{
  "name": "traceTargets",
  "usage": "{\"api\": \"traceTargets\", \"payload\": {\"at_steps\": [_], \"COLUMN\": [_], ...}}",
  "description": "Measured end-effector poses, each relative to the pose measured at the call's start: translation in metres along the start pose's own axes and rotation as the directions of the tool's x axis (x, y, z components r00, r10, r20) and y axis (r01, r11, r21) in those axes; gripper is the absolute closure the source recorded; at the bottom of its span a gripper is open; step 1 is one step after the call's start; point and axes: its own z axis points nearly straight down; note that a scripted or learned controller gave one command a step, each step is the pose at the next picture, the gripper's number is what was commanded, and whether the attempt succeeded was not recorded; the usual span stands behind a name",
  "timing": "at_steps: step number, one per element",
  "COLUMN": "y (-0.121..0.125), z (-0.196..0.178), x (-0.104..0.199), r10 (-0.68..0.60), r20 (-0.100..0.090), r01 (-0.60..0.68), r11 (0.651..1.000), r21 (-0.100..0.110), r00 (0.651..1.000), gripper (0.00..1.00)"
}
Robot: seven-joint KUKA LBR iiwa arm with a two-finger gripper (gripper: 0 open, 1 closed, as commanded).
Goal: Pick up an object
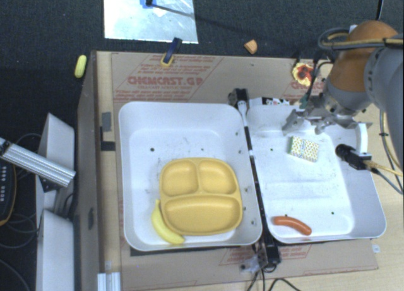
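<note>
- the left bin (136,157) holds a yellow divided plate (201,195) with three sections, and a yellow banana (163,225) lies touching the plate's lower left edge.
- the right bin (366,217) holds a small flat sponge (305,149), pale with a speckled yellow and blue pattern, lying near the bin's upper middle.
- an orange sausage (291,224) lies near the front wall of the same bin, well apart from the sponge.
- the gripper (308,121) hangs just above the sponge; whether its fingers are apart or together cannot be told, and nothing shows between them.
</note>
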Motion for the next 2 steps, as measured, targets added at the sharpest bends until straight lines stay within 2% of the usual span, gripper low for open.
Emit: {"api": "traceTargets", "payload": {"at_steps": [1,2], "y": [-0.013,0.001], "z": [0.027,-0.006], "x": [-0.022,-0.051], "r10": [0.003,0.003], "r20": [0.001,0.002], "r01": [-0.003,-0.003], "r11": [1.000,1.000], "r21": [0.002,0.000], "r00": [1.000,1.000], "gripper": [0.00,0.00]}}
